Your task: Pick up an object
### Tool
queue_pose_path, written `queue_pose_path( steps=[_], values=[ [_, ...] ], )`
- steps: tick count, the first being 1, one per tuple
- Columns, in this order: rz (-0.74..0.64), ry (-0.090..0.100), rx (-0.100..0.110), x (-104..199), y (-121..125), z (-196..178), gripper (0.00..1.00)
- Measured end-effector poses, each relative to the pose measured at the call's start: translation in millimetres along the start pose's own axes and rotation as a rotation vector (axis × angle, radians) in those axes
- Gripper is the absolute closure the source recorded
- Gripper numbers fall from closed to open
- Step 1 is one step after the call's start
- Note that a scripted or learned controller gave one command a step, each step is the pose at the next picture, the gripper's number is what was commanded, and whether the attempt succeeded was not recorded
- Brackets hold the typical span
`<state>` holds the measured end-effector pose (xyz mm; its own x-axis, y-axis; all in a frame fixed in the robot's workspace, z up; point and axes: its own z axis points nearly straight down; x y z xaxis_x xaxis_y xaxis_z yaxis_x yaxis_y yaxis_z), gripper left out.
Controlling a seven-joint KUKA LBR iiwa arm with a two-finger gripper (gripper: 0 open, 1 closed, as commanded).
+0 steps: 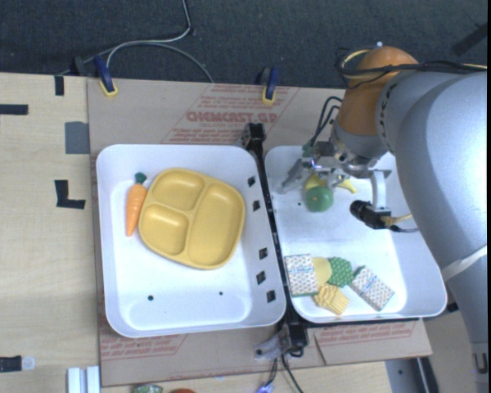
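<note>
Green round toy fruit (318, 198) sits in the upper part of the right bin (409, 297), directly beneath my gripper (317, 173), so I judge the pick to be at the approach or grasp stage, with no lift evident. I cannot tell how the claw stands, nor whether it has hold of anything. Smooth, glossy fruit; small, patterned blocks (299, 273) near the bin's front edge; a moulded yellow sectioned plate (191, 218) and an orange toy carrot (134, 205) in the left bin (180, 305).

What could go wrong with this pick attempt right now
The gripper sits right over a small round green item near the top of the right bin; being rounded, it may roll or squirt aside. It also lies close to the divider wall between the bins, so a sideways nudge could pin it there.
</note>
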<state>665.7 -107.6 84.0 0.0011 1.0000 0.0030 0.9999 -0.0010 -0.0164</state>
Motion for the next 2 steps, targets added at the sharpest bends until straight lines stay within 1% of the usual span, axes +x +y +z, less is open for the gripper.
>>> queue_pose_path(
  steps=[1, 2],
  values=[
    [-0.001, -0.006, -0.001, -2, 0, -10, 1.00],
    [-0.003, 0.004, 0.000, -41, 1, -2, 1.00]
  ],
)
